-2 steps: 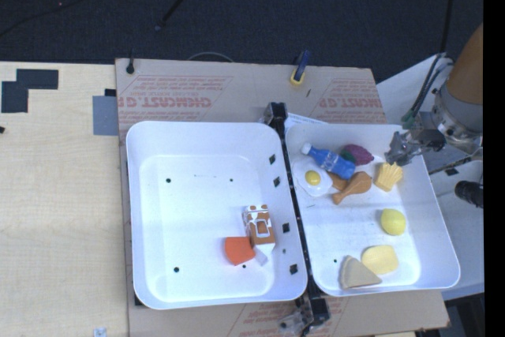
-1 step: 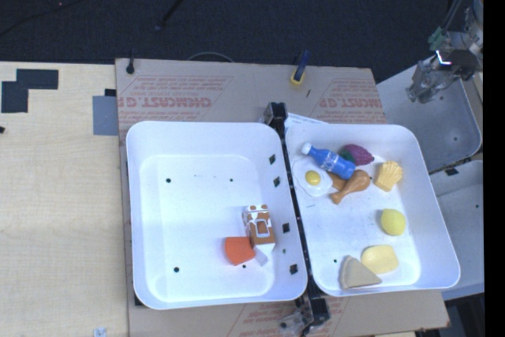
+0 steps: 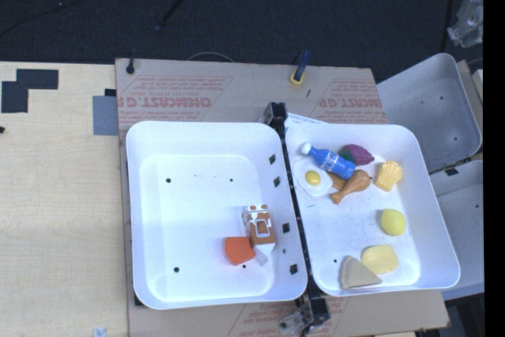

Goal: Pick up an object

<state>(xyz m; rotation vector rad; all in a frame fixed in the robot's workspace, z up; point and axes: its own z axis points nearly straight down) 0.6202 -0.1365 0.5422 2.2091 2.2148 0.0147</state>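
two white bins: the left bin (image 3: 150,209) holds two toys, the right bin (image 3: 430,193) several toy foods.

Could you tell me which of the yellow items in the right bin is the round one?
The yellow ball, alone mid-bin. The yellow block below it is flatter and oblong, and the ridged piece above is squarish.

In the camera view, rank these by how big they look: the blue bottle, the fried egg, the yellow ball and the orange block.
1. blue bottle, the longest
2. fried egg and orange block, too alike to rank
3. yellow ball, slightly smaller

All sit at similar depth in the two bins, so nearness matters little.
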